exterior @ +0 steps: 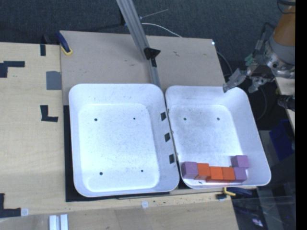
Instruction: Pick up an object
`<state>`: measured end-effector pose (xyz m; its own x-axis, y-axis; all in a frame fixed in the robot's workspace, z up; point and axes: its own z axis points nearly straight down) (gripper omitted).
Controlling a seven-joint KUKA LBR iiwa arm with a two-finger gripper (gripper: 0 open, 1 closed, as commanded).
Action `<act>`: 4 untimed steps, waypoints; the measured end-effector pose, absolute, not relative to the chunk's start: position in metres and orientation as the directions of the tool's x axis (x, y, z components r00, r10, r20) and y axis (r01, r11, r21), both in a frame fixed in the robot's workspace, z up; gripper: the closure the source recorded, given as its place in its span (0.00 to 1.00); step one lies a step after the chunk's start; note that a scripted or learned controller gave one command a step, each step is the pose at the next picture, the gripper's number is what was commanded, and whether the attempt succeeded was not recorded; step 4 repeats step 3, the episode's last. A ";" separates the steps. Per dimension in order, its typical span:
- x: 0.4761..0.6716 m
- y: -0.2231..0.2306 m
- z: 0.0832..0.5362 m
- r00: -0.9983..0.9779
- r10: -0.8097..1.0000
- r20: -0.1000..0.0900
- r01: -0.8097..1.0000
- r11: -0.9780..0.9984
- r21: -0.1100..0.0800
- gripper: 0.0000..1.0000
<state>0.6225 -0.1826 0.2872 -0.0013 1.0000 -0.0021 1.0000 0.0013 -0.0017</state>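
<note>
The blocks are crowded along the right bin's near rim. The end effector is seen above its far-right corner; its opening cannot be told.

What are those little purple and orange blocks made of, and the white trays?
The purple blocks and orange blocks look like matte foam or painted wood: flat colour, no shine. The right bin and left bin seem to be moulded plastic, with rounded rims and a speckled, scuffed finish.

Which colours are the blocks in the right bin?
Purple and orange blocks, seen best in the camera view, at the right bin's near edge.
</note>
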 end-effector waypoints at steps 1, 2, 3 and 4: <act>0.600 -0.177 0.267 0.001 1.000 -0.001 1.000 -0.001 -0.004 0.00; 0.645 -0.207 0.250 0.000 1.000 -0.004 1.000 0.000 0.000 0.00; 0.590 -0.176 0.260 0.000 1.000 -0.001 1.000 0.000 -0.003 0.00; 0.590 -0.176 0.260 0.000 1.000 -0.001 1.000 0.000 -0.003 0.00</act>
